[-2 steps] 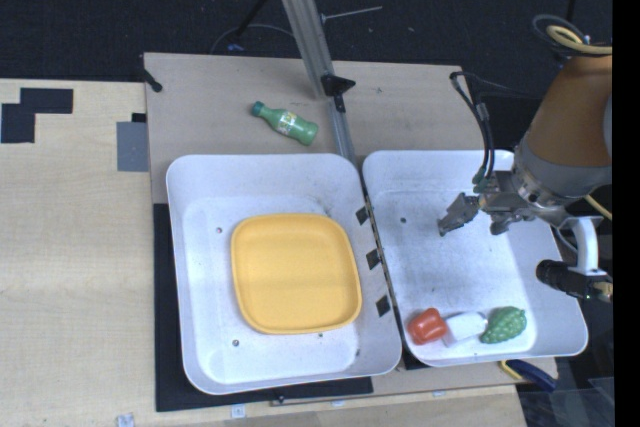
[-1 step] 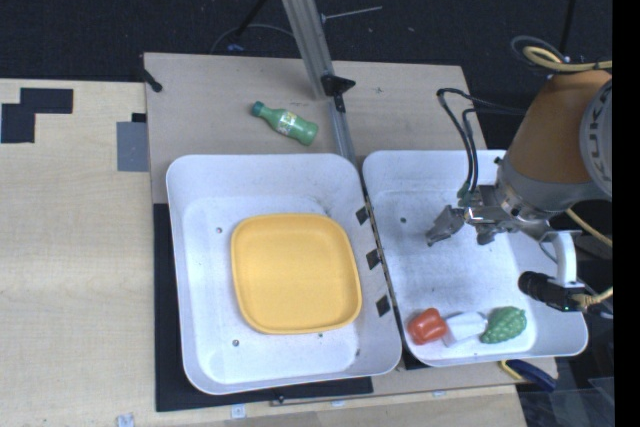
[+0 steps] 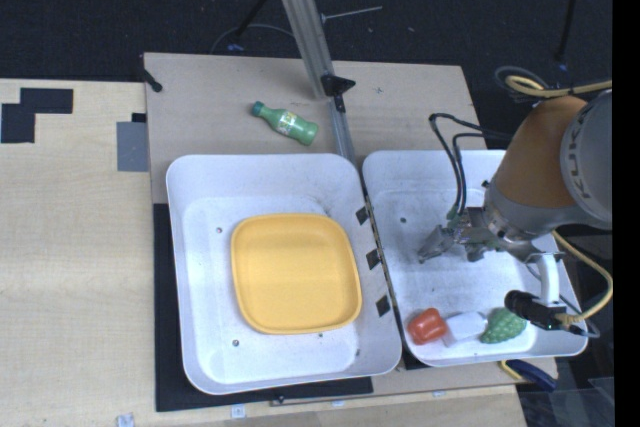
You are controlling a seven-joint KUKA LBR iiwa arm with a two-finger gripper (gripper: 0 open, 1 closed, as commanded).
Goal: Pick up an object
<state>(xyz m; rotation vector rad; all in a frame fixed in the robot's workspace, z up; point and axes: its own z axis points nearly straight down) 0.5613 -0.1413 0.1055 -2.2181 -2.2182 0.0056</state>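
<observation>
Wooden desk (image 3: 420, 95); claw (image 3: 455, 243), grip state unclear. Below it, red pepper (image 3: 428, 325) looks light, smooth; pinch its sides.

The arm (image 3: 560, 165) enters from the right of the camera view, with the grey link uppermost and the orange band directly below it. The wrist is angled down and toward the left. The gripper (image 3: 450, 243) sits at the wrist's lower left end, low over the right-hand bin. Black cables loop along the wrist's left side.
</observation>
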